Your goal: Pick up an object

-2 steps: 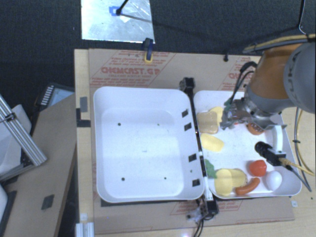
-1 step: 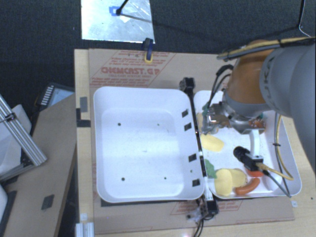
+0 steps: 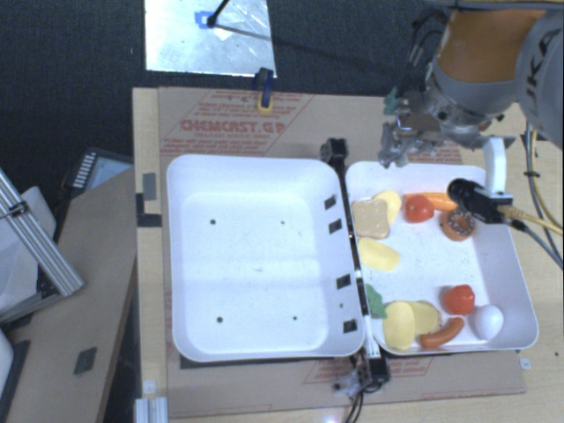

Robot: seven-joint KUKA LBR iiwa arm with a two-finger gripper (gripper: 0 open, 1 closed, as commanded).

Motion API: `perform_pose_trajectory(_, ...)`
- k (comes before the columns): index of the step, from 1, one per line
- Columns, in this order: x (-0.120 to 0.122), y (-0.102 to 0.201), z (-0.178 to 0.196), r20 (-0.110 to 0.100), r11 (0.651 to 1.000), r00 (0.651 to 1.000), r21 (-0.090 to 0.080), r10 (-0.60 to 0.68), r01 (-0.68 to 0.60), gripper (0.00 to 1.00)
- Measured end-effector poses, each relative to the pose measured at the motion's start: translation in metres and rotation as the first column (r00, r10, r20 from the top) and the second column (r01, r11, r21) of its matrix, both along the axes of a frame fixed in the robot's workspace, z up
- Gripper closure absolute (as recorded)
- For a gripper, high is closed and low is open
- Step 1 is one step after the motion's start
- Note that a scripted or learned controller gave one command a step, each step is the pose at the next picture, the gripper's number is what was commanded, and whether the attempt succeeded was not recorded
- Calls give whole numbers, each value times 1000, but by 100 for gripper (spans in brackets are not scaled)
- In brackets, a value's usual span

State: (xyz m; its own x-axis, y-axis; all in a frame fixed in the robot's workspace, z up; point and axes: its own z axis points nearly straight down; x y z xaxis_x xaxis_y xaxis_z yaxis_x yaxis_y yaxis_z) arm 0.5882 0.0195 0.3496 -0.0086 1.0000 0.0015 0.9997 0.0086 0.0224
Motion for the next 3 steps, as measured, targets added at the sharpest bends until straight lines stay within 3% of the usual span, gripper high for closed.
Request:
perform_pose_trajectory(1,-46,13,-18,-23,1000,1000,-1,-3,3,100)
perform_pose_trajectory(2,-63,53,-115,-31,1000,1000,-1,-1,1,100)
perform_pose_trajectory(3,-37,96,36,-3,1000,1000,4,1,-1,100)
